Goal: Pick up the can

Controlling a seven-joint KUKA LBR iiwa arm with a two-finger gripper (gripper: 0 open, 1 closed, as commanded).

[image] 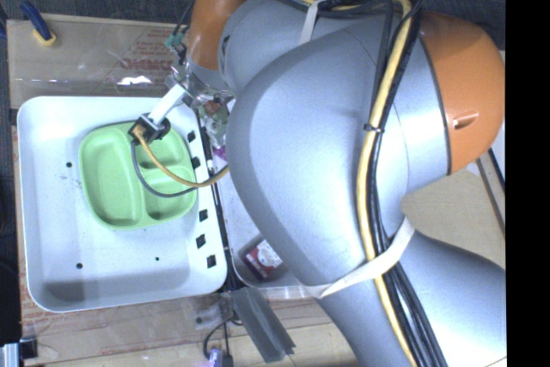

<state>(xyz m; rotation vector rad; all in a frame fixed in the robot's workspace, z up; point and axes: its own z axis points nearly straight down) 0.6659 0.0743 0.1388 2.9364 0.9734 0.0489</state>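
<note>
The grey arm covers most of the right bin (245,278). Its orange band sits at the top centre, and the gripper (209,114) hangs below it over the wall between the two bins. The arm's bulk hides what lies under the gripper. A dark red thing with a white label (263,258), possibly the can, peeks out below the arm at the front of the right bin, well apart from the gripper. A small purple patch (218,155) shows just under the gripper by the bin wall; I cannot tell what it is.
A light green divided plate (112,176) lies in the left bin (39,211), close to the gripper's left side. A blue and yellow tool (38,23) rests on the bench at the back left, outside the bins.
</note>
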